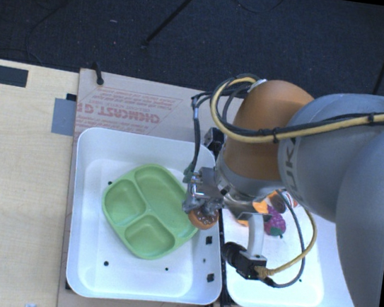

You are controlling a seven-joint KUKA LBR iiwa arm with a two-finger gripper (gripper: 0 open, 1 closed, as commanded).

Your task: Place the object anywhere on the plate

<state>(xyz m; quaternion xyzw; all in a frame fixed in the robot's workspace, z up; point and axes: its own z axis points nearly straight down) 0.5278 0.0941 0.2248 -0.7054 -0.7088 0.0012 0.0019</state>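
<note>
- I use the green plate (pixel 149 211) as my landmark: a divided plate with three compartments, lying flat in the left white bin (pixel 88 227).
- My gripper (pixel 198 211) hangs at the plate's right edge, about level with the line where the plate's two right-hand compartments meet.
- Just under the gripper I see a small brown-orange object (pixel 203 220), at the plate's right rim, between the rim and the wall shared by the two bins.
- I cannot tell whether the fingers are closed on that object; the wrist hides them from my angle.
- To the right of the plate, past the bin wall, sits the right white bin (pixel 308 288); inside it I make out a purple item (pixel 276 222) and something orange (pixel 260 207) beside it, partly hidden by the arm.
- The arm's orange band (pixel 265 117) rises above and to the right of the plate.
- Cables (pixel 290 260) loop from the wrist over the right bin.
</note>
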